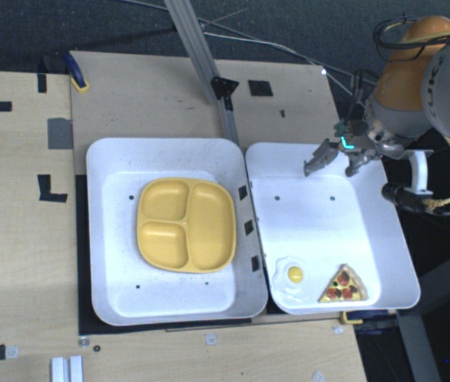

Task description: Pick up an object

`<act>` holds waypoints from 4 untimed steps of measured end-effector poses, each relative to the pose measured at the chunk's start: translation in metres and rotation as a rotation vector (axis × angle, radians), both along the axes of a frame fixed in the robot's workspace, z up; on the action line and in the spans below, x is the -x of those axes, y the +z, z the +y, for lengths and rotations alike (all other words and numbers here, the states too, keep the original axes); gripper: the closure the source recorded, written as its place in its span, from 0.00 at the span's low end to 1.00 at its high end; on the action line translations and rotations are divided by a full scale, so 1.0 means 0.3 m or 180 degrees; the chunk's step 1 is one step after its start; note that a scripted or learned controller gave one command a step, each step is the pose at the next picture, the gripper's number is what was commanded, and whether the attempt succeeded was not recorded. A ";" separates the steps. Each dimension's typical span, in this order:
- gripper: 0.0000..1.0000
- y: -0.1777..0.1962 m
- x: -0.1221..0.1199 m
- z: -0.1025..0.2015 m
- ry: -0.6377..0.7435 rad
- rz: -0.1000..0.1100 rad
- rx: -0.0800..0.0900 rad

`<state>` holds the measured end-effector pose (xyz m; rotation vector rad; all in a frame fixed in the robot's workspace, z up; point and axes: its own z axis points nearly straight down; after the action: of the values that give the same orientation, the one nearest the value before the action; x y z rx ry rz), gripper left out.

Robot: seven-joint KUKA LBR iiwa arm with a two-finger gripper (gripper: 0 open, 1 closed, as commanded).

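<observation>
Gripper [338,164] spread wide, nothing held, pizza slice [343,286] and fried egg [291,276] well apart

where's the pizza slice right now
The pizza slice lies in the near right corner of the right bin, just right of the fried egg and well away from the gripper at the bin's far edge.

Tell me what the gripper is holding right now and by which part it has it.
Nothing is held. The gripper hangs with its fingers spread over the far edge of the right bin, apart from the fried egg and the pizza slice at the near end.
</observation>
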<state>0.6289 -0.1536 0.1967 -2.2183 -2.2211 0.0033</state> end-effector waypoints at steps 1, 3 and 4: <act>0.00 0.002 -0.002 0.000 0.0001 -0.0007 0.0002; 0.00 -0.372 0.026 0.008 0.0004 -0.0004 0.0006; 0.00 -0.367 0.023 0.008 0.0001 -0.0014 0.0007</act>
<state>0.6221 -0.1512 0.0866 -2.2212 -2.2248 0.0009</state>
